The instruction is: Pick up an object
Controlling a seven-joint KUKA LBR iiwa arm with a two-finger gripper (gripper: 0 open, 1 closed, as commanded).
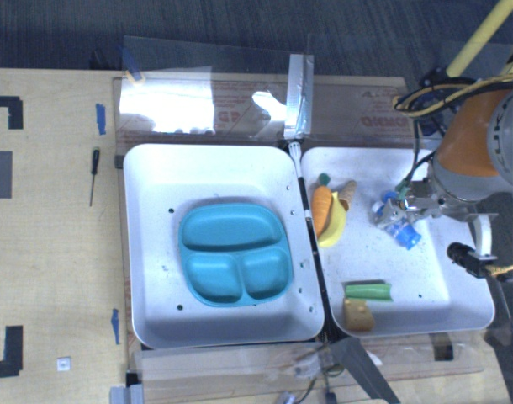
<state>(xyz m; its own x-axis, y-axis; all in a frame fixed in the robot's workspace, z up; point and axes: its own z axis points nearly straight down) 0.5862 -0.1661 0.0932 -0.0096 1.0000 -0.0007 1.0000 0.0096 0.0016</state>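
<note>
Tan and squat, a small brown block (358,314) lies nearest the camera against the front wall of the right bin (467,310), with a green bar (367,290) just behind it, the two almost touching. Further back, beside the divider between the bins, a carrot (322,209) and a yellow banana (335,225) lie pressed together, with a small beige piece (347,193) just behind them. To their right, mid-bin, sits a small blue and white object (398,222), too blurred to name.

The left bin (147,175) holds a turquoise divided tray (235,252) lying flat at its middle. Both bins rest on the pale wooden desk (46,251), and a clear plastic sheet (206,99) stands behind them.

The end effector (412,202) hangs over the right bin at its far right side, just above or against the blue and white object; the grey arm (483,162) with its orange band reaches in from the right. Whether it is spread or closed cannot be told at this angle, and nothing can be seen clamped in it.

As a judgement, the task is at the approach stage: every object rests on a bin floor, so no pick is done. The blue and white object looks the likely target. Closing on it and lifting clear remain.
</note>
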